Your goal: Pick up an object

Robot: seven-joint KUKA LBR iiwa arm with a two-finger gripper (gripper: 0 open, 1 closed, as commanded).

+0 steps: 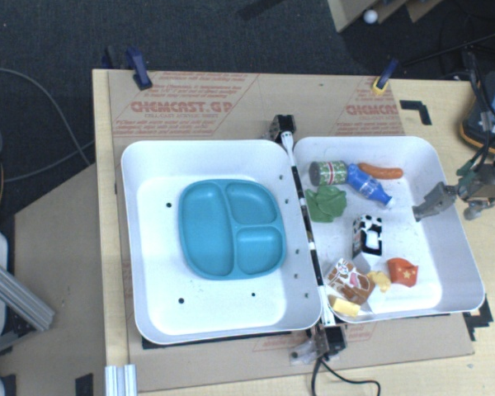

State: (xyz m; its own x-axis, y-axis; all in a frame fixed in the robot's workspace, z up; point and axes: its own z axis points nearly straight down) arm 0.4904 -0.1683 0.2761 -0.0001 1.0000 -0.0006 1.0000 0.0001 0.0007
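1. Roughly centred in the right bin, the black-and-white toy stands apart from its neighbours; best candidate, my judgement.
2. Green piece, can, blue bottle and orange sausage crowd the far wall; avoid them.
3. Gripper hangs over the bin's right rim, holding nothing; finger spread: cannot tell.
4. Advice: descend vertically, straddle the toy squarely.

The two shallow white plastic bins look smooth and faintly glossy. The teal divided plastic plate has a matt, even sheen. The tan surface looks like printed cardboard or protective paper, flat and dull. The green crumpled piece looks soft, like cloth or rubber.
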